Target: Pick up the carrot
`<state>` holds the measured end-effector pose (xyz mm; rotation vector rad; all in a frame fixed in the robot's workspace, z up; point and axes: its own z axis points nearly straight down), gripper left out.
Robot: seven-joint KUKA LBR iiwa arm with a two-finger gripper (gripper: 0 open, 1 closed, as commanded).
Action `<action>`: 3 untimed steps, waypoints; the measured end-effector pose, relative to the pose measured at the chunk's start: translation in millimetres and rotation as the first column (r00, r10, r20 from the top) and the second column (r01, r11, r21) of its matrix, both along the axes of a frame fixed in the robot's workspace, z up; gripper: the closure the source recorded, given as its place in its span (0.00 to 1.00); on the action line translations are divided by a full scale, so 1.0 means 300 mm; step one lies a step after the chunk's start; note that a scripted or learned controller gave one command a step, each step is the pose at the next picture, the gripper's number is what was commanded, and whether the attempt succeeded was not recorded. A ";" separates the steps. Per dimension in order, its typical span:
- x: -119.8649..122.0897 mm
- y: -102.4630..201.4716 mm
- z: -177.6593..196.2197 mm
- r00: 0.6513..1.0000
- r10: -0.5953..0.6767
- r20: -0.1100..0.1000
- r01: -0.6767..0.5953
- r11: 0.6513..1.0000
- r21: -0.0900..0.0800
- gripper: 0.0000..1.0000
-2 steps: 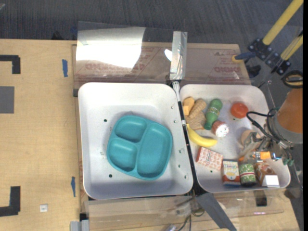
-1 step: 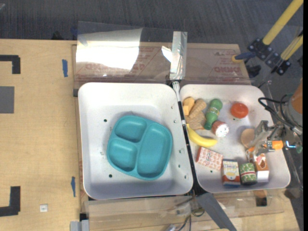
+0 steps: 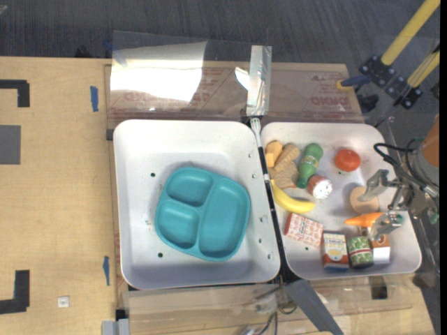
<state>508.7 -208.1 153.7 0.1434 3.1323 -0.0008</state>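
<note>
Carrot (image 3: 363, 220) lying flat near right side of right bin (image 3: 405, 264), orange body w/ tip pointing left, roughly horizontal. Pincer (image 3: 388, 199) directly over carrot's right end, reaching in from right; metal fingers (image 3: 378, 181) spread around that end, 1 above & 1 (image 3: 393, 220) at or touching carrot. Open, not clamped; contact w/ carrot hard to judge at this angle. Tan rounded piece (image 3: 362, 199) just above-left of carrot, touching or nearly so. Tomato (image 3: 347, 160) farther up. Below carrot: 2 small cartons, 1 red-orange (image 3: 334, 249), 1 green (image 3: 360, 250), side by side near bin's front edge. Left of carrot, apart: pink box (image 3: 303, 229), banana (image 3: 292, 199), green bottle (image 3: 309, 162), waffle cone (image 3: 284, 165). Left bin (image 3: 133, 187) holding teal 3-compartment plate (image 3: 202, 213), well apart from carrot. Both bins on wood surface (image 3: 49, 187).
</note>
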 end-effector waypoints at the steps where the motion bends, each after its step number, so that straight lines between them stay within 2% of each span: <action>1: -0.059 0.108 -0.165 0.999 0.036 0.006 -0.036 0.999 -0.003 0.00; 2: 0.002 0.162 -0.213 0.999 0.049 0.006 -0.049 0.999 -0.004 0.00; 3: 0.016 0.164 -0.170 0.998 0.051 0.021 -0.051 0.999 -0.007 1.00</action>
